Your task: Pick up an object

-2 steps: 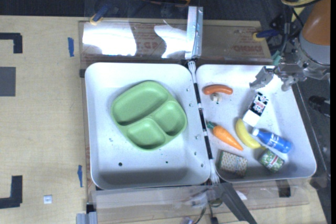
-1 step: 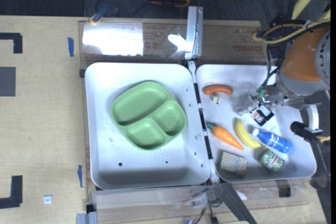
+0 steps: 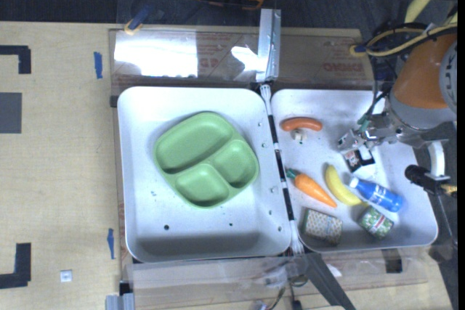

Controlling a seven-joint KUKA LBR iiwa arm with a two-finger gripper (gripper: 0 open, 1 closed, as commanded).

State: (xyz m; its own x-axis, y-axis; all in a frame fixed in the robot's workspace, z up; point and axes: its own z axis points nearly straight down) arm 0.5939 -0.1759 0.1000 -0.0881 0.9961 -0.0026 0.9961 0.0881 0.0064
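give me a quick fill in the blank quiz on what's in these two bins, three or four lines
1. The green three-compartment plastic plate lies in the ____ bin.
2. The yellow toy banana lies between the orange toy carrot and the blue and white ____.
3. The red toy sausage lies nearest the right bin's ____ edge.
4. The claw hovers over the ____ bin.

Missing words: left; bottle; far; right

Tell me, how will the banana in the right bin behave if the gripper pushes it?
The banana looks smooth and curved, so it may spin or slide instead of moving straight. It lies close beside the carrot and the bottle, so a push would probably shift them too.
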